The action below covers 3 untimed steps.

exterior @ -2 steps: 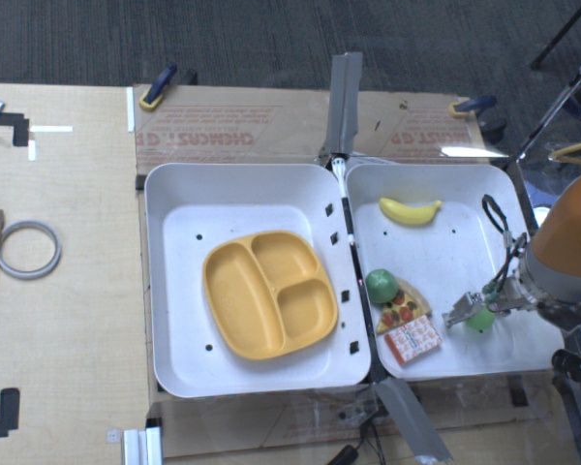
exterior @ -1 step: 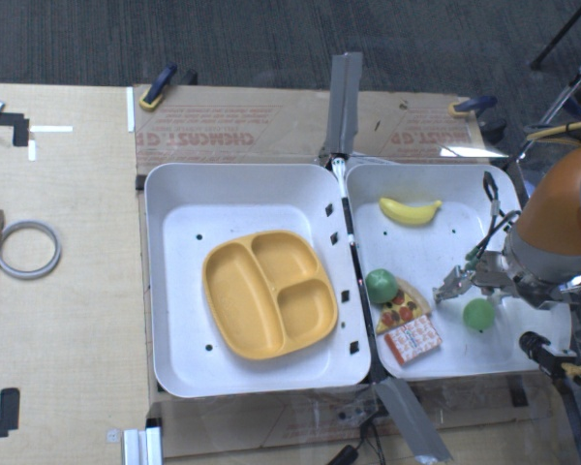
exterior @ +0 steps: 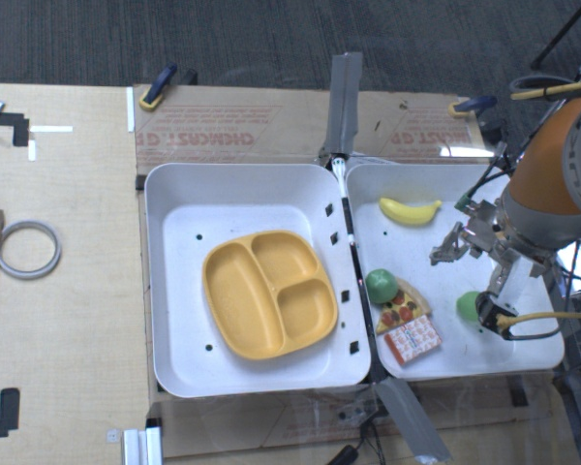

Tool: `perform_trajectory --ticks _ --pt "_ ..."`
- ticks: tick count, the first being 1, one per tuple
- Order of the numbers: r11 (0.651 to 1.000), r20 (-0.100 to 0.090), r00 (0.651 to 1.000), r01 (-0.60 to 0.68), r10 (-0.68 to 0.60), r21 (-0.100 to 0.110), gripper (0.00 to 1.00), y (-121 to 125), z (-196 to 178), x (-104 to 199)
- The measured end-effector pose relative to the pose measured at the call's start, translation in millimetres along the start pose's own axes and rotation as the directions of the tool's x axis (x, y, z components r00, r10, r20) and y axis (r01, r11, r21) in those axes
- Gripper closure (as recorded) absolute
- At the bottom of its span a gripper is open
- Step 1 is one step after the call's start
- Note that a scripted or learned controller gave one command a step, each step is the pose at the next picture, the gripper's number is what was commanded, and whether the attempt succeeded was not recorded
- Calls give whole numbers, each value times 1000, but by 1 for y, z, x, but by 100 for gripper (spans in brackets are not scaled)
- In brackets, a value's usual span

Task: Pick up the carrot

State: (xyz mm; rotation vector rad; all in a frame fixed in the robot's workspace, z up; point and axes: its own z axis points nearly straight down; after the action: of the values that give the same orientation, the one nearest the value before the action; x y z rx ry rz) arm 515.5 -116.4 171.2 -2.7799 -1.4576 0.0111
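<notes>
Counter and right bin (exterior: 552, 356): nearest you lie a box (exterior: 412, 339) and pizza slice (exterior: 404, 308). The green lump (exterior: 468, 305) against the arm may be the carrot's top; its body and long axis are hidden. Farther back, the fingers (exterior: 438, 255) stand apart, empty, pointing left, so that lump lies nearer you and to their right.

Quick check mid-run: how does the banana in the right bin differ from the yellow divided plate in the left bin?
The banana is small, curved and solid; the divided plate is far larger, an oval with three hollow compartments. The banana is bright lemon yellow, the plate a duller mustard yellow. The banana lies near its bin's far side, the plate near its bin's middle. Both are yellow and lie flat, away from the gripper.
</notes>
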Motion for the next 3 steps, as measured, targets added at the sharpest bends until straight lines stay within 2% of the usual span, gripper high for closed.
perform_trajectory --ticks 1,2,3 --pt "979 -1 979 206 -206 1 0 10 83 20" --pt "999 2 999 33 -33 0 0 -11 -17 83" --pt "968 2 968 -251 251 1 0 6 -16 34"
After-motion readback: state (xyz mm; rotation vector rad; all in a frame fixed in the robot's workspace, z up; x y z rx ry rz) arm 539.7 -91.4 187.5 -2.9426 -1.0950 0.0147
